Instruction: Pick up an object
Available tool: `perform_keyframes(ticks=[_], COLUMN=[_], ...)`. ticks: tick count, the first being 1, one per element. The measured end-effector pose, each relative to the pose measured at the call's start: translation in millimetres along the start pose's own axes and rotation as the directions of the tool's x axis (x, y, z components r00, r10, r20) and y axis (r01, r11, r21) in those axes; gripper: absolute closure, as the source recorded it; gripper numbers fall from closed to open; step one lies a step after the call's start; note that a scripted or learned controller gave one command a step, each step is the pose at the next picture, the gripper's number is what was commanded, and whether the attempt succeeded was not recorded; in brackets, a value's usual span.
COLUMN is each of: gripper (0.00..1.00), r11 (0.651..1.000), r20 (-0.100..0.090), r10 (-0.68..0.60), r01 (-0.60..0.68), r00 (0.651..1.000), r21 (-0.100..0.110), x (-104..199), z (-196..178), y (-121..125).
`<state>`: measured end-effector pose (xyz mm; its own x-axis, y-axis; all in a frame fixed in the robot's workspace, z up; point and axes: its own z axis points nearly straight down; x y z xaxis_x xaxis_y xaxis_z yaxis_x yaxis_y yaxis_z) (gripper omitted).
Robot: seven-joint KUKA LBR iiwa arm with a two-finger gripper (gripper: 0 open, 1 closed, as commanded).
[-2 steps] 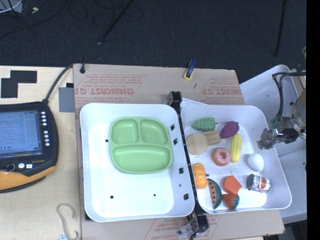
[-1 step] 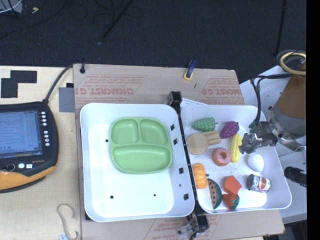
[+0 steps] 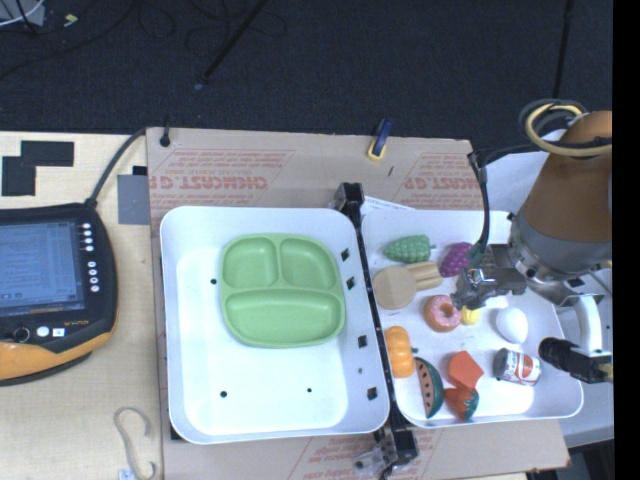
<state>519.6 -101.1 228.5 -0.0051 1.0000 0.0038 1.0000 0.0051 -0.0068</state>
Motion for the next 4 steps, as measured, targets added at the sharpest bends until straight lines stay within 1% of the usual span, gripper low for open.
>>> perform_keyframes(ticks=[1,2,3,4], gripper=[1.00,1.00,1.00,1.00], r11=[1.000,1.000,1.000,1.000], r20=[0.001,0.003,0.003,0.003], r10=[-0.001,0.005,0.004,0.004], r01=[0.001,-0.005,-0.004,-0.004], r00=[1.000,1.000,1.000,1.000], r21=[0.000,0.002,0.002,0.000], x=[56,57,67,69], z=[-6,7,13,13], y=[0,-1,-9,-7])
